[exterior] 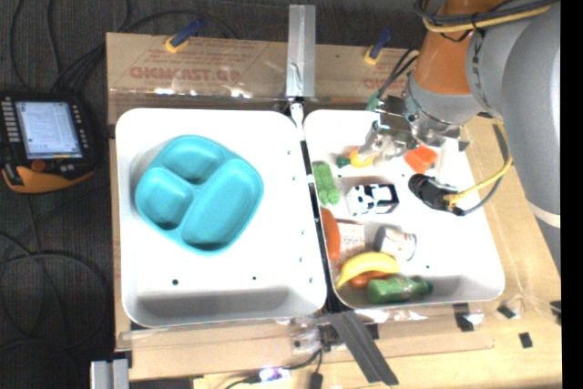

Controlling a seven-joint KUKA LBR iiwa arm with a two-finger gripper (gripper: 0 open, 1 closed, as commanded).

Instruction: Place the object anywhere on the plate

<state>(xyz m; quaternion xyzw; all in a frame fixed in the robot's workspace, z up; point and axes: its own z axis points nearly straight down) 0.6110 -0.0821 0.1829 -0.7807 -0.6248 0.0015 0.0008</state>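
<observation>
While the hand (pixel 393 134) hangs low over the right bin's (pixel 474 273) far end, whether it grips anything cannot be told; small toys lie just beneath it. Well apart, the blue three-compartment plate (pixel 199 192) sits in the left bin (pixel 146 291).

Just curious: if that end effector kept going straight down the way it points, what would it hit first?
Probably the small yellow toy just under the end effector in the right bin; depth is hard to judge.
</observation>
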